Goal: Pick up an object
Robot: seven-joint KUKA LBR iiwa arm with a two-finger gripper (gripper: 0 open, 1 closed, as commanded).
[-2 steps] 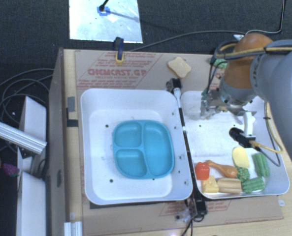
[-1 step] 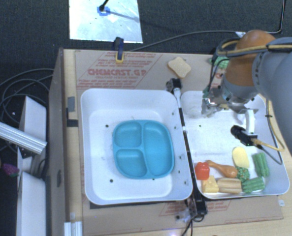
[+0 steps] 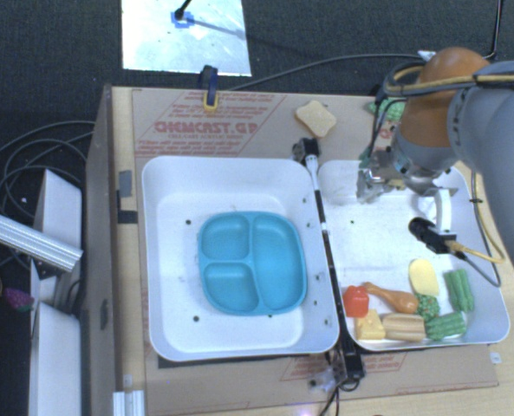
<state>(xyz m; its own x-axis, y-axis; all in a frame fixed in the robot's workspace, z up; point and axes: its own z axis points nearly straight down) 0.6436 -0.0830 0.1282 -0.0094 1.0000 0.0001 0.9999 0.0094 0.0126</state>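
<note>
My gripper (image 3: 375, 183) hangs over the far left corner of the right bin (image 3: 387, 241), below the arm's orange band. Toy food lies along that bin's near edge, well apart from the gripper: a red piece (image 3: 355, 302), an orange carrot-like piece (image 3: 393, 297), a pale yellow piece (image 3: 423, 277), a yellow wedge (image 3: 371, 326), a tan roll (image 3: 404, 326) and green pieces (image 3: 458, 290) (image 3: 447, 325). I see nothing under or in the gripper.
The left bin (image 3: 174, 232) holds a blue divided plate (image 3: 250, 261). A tan block (image 3: 315, 118) lies on the cardboard behind the bins. A black part with a yellow cable (image 3: 430, 230) hangs from the arm over the right bin.
</note>
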